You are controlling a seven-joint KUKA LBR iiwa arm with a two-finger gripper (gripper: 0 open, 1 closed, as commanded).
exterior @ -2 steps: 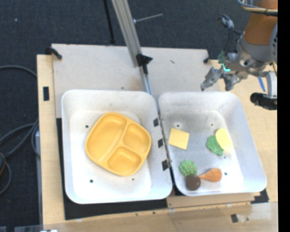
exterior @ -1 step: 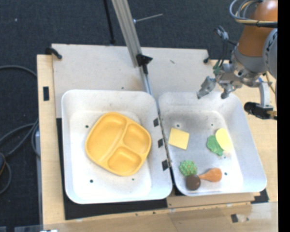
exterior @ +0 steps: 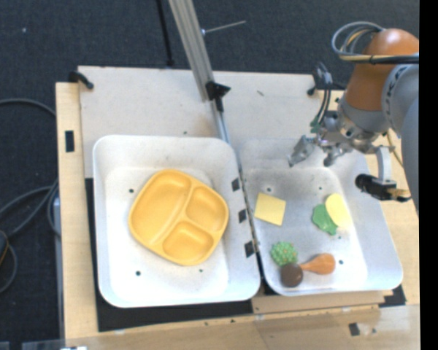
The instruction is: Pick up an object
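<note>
In the right bin (exterior: 365, 257) lie a flat yellow square (exterior: 270, 209), a pale yellow oval piece (exterior: 339, 211) resting against a green leafy piece (exterior: 323, 219), a small green broccoli-like toy (exterior: 283, 253), and an orange drumstick (exterior: 310, 267) with a dark brown end. My gripper (exterior: 315, 152) hangs over the bin's far edge, above and apart from all of them, its fingers spread and nothing between them.
The left bin (exterior: 117, 268) holds a yellow divided plate (exterior: 178, 216). A slanted metal pole (exterior: 193, 46) rises behind the bins, ending near the divider between them. The wooden bench edge runs along the front.
</note>
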